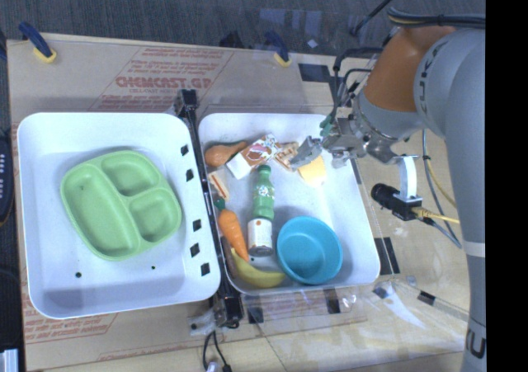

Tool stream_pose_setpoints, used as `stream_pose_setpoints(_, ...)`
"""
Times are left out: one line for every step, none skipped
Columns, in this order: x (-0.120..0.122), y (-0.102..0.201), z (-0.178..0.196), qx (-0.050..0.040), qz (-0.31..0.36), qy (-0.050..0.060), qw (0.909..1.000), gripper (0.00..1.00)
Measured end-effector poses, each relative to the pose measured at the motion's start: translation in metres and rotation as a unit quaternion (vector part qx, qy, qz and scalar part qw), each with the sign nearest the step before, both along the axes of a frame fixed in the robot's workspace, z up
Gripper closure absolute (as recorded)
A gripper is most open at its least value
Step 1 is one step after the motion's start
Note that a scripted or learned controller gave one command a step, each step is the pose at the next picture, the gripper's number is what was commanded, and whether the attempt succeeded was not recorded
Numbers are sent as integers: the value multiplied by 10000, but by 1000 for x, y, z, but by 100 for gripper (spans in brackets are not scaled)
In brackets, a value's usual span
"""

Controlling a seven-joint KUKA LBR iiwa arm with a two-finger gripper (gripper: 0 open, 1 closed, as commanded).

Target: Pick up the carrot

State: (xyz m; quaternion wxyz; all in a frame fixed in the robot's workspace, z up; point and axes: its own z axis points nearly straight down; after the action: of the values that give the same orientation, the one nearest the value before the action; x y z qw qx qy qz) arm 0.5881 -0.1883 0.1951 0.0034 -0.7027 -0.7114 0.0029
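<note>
Your arm hangs over the right bin's far right corner, well apart from the carrot.

You see the carrot [232,233] lying along the left wall of the right bin [369,240], its tip touching the banana [256,273] at the near edge and a green bottle [262,212] just beside it. The gripper [318,150] sits low above a yellow block [311,170], and you cannot tell whether it is open or closed, since the metal parts blur together there. A blue bowl [309,250] fills the near right corner. The small items at the far end overlap and are hard to name. The left bin [33,185] holds a green tray [121,204].
</note>
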Motion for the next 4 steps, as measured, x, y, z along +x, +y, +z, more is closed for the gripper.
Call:
stream_pose_setpoints(39,63,-6,4,96,-17,10000,0)
stream_pose_setpoints(-9,135,-4,-2,252,7,9997,0)
stream_pose_setpoints(60,99,-72,-18,-550,-160,9984,0)
stream_pose_setpoints(-5,126,-1,1,1084,-8,9941,0)
